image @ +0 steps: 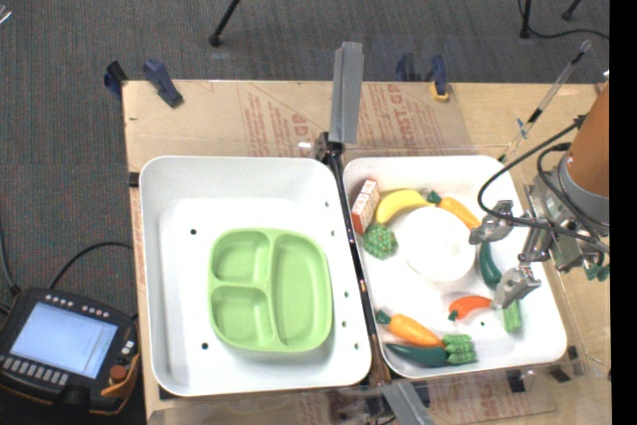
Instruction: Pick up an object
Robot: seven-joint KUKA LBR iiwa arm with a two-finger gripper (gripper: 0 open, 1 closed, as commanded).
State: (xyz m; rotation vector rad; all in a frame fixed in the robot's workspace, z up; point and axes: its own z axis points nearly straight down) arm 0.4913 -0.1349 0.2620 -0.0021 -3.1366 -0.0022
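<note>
At the frame's right, the gripper (506, 259) hangs with 2 fingers spread wide over the right bin (549, 338), straddling a dark green toy vegetable (489, 265).

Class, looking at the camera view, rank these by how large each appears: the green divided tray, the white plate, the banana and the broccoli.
1. green divided tray
2. white plate
3. banana
4. broccoli

All four differ clearly in apparent size.
</note>
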